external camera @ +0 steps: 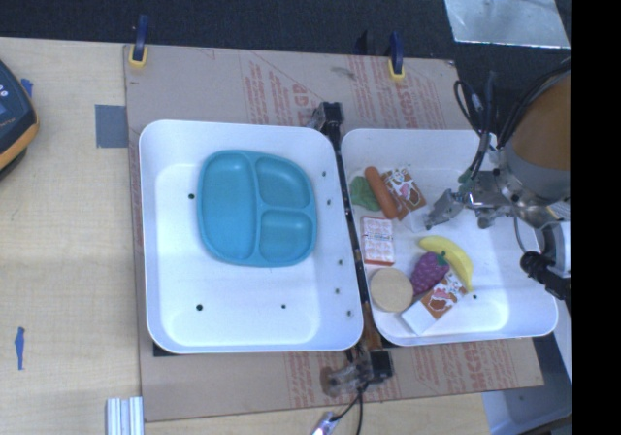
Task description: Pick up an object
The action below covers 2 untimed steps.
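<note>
The small carton (pixel 439 303) lies unpicked; at its one o'clock the gripper (pixel 439 215) hovers, fingers apart, holding nothing.

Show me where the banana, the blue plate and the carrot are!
banana (pixel 449 255): camera view, right bin, the middle of its yellow curve.
blue plate (pixel 256 207): camera view, left bin, on the ridge between its sections.
carrot (pixel 380 192): camera view, right bin, halfway along its orange body.

arm (pixel 543 147) cut off at right edge, yellow-and-black device (pixel 14 122) cropped at left
</note>
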Available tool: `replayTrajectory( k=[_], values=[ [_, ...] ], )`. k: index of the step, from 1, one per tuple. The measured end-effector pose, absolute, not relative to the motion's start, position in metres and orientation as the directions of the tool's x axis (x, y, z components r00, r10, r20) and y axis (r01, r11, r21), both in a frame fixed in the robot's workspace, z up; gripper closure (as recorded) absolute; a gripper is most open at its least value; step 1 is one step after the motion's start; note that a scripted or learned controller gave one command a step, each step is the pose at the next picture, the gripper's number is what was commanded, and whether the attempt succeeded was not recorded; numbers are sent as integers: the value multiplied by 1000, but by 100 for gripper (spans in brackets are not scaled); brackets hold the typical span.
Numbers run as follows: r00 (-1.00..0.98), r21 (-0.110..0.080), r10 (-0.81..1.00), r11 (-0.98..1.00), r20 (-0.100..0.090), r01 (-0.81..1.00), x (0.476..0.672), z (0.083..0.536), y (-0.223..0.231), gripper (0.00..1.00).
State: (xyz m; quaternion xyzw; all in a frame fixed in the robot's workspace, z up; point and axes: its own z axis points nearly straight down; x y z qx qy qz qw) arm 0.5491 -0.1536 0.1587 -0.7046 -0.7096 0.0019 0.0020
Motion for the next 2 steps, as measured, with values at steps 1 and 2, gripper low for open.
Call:
replayTrajectory(
  k=[1,2],
  values=[
    [-5,14,1000,5,-10,1000,506,97,-135,0],
    [-7,13,1000,8,-13,1000,506,107,-137,100]
  ],
)
